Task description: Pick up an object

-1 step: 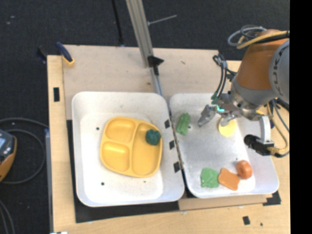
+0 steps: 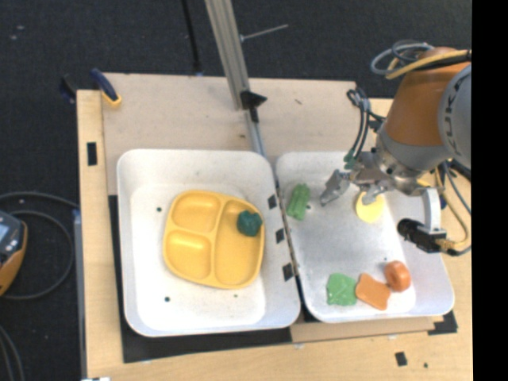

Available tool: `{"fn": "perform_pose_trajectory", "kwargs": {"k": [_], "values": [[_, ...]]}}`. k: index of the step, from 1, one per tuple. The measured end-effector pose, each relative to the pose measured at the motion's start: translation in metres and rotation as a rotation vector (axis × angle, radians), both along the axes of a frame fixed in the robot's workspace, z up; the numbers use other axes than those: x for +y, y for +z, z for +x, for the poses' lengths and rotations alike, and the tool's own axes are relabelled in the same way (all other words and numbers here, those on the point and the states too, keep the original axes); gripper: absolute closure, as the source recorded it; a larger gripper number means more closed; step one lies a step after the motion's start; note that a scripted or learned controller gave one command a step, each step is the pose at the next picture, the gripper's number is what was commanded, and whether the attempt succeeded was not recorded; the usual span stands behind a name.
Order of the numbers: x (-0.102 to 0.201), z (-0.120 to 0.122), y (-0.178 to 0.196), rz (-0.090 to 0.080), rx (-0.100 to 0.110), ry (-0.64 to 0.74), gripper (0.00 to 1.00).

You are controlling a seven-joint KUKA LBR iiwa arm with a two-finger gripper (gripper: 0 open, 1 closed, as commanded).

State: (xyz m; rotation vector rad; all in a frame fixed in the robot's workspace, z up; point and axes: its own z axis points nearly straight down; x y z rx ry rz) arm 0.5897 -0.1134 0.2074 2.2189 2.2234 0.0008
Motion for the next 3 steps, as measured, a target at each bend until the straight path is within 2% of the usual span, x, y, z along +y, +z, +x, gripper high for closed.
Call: {"fn": "perform_pose_trajectory", "kwargs": {"k": [1,2,3], "values": [[-0.002,-0.011,-0.055,-0.001,0.004,-0.002,0.00],[-0.003,-0.011,-0.107,-0.001,0.003,-0.003,0.00],[-0.004,-0.009,-0.093,-0.001,-0.003,-0.007,1.00]]}}
